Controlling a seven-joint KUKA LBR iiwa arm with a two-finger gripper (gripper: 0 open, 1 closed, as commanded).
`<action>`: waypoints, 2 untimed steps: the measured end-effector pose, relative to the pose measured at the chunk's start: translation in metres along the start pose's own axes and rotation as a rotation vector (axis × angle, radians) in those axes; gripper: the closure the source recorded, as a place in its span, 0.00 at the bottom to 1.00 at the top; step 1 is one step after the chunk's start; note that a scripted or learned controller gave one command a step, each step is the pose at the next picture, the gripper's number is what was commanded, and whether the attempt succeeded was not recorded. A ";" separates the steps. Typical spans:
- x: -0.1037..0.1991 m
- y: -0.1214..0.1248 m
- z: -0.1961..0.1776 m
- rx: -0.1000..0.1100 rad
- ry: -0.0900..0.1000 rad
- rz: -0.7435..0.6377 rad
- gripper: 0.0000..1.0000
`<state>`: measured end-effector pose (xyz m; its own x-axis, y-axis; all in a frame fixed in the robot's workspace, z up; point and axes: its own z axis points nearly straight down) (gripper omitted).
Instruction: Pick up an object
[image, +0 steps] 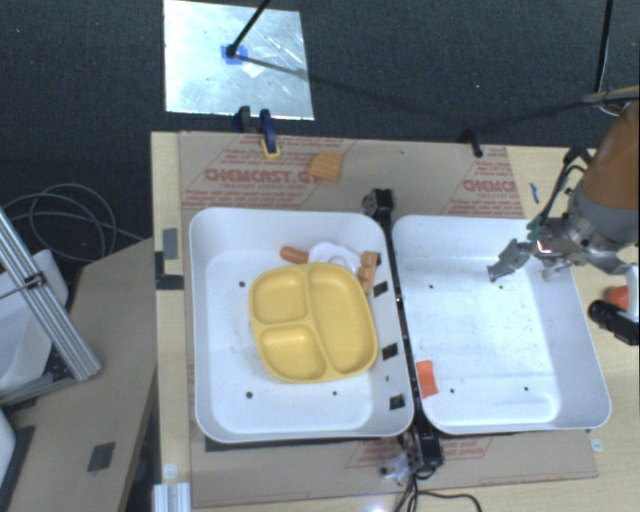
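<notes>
A wooden bench (470, 165) on dark carpet (80, 90) holds two white bins. The left bin (215, 400) holds a yellow divided plate (310, 322). The gripper (515, 258) hangs over the right bin (560, 400), its state impossible to tell.

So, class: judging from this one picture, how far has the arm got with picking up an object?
Nothing looks picked yet. The yellow divided plate, the small orange sausage-shaped piece and the tan piece lie in the left bin; an orange block lies in the right bin. In hand: the pincer is over the right bin's upper part. Left: reaching an object, gripping, lifting.
</notes>
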<state>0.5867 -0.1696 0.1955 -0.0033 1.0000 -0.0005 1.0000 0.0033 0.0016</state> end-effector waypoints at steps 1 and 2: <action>0.062 -0.095 0.047 0.013 0.006 0.001 0.00; -0.030 -0.100 -0.036 -0.008 -0.007 0.010 0.00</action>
<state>0.4865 -0.1994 0.2309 0.0064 0.9999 -0.0077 0.9999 -0.0064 0.0093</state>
